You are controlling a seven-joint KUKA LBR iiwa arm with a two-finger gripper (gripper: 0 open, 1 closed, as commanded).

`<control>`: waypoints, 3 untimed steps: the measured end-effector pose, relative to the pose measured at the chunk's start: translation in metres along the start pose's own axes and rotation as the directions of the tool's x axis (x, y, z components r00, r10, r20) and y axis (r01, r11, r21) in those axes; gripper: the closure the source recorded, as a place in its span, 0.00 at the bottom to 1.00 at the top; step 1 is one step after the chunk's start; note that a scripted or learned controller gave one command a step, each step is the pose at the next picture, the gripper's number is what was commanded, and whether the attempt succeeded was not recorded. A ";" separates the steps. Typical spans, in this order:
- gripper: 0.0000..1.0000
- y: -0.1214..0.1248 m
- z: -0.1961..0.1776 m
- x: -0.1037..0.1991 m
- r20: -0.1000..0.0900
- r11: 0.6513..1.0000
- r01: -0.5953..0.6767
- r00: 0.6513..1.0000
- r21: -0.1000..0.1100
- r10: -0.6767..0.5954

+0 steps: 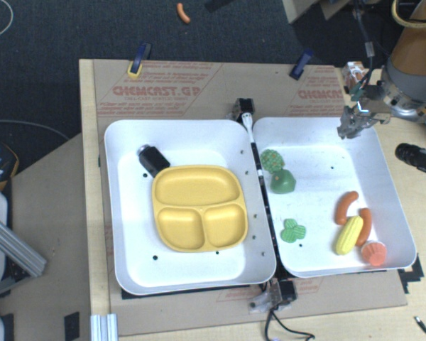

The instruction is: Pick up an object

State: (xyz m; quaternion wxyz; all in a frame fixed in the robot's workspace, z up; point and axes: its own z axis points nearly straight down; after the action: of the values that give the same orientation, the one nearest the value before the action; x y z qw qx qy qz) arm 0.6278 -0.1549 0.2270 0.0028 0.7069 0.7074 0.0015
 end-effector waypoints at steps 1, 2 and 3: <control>1.00 0.000 0.009 0.050 -0.004 1.000 0.004 1.000 0.008 -0.004; 1.00 0.013 -0.001 0.101 -0.003 1.000 0.006 1.000 0.002 -0.005; 1.00 0.014 -0.007 0.147 -0.004 1.000 0.005 1.000 0.003 -0.005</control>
State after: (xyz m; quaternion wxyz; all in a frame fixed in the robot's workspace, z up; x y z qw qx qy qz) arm 0.6418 -0.0075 0.2336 0.0006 0.7051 0.7091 0.0019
